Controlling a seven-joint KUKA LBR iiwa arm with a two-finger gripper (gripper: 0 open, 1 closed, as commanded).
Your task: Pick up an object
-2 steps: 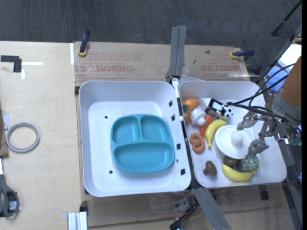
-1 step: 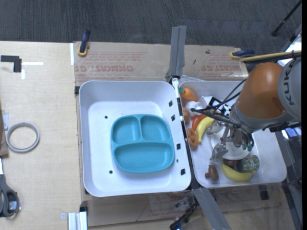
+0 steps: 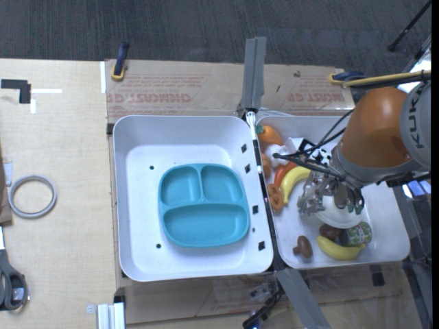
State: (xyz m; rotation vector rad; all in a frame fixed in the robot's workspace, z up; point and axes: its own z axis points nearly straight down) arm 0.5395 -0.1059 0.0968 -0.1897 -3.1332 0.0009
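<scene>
My gripper (image 3: 317, 199) hangs low in the right bin (image 3: 394, 249), grasp state unreadable. 2 bananas (image 3: 293, 180) crowd close (toys packed tight), so I could snag 2 things or none.

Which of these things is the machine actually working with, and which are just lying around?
In the job:
end effector
two yellow bananas
small brown lump
right white bin

Lying about:
blue divided plastic plate
grey tape ring
scissors

Lighting even and bright from overhead. I note glare on the 2 white bins (image 3: 123, 184), soft shadows beneath my arm (image 3: 374, 139), mild blur at my gripper (image 3: 322, 201); corners dimmer.
</scene>
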